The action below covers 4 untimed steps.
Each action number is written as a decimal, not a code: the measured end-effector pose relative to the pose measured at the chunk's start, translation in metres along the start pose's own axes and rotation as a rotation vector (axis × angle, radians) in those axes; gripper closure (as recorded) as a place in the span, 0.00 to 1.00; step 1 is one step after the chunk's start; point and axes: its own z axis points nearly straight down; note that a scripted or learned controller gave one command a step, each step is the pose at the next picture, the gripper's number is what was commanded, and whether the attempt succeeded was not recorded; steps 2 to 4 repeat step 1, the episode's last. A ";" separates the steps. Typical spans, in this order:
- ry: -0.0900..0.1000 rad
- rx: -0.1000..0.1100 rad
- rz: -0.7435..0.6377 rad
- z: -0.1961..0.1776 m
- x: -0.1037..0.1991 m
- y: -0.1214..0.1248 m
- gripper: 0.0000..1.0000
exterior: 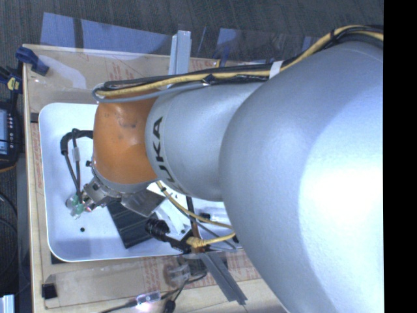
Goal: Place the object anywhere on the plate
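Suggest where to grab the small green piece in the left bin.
Top-down looks safest. The green piece shows low in the left bin, near its left wall, so a side approach would likely be cramped. The arm covers part of it and its shape is too small to tell, so aim across its visible middle.

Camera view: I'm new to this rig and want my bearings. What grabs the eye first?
The grey arm fills the right and centre, reaching in over the bench. Its orange band hangs above the left white bin. Below the band the gripper sits low over that bin's floor, with black and yellow cables running along the arm.
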 end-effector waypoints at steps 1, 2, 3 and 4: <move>-0.001 -0.006 0.057 -0.072 -0.068 -0.045 1.00; -0.001 -0.006 0.057 -0.072 -0.068 -0.045 1.00; -0.001 -0.006 0.057 -0.072 -0.068 -0.045 1.00; -0.001 -0.006 0.057 -0.072 -0.068 -0.045 1.00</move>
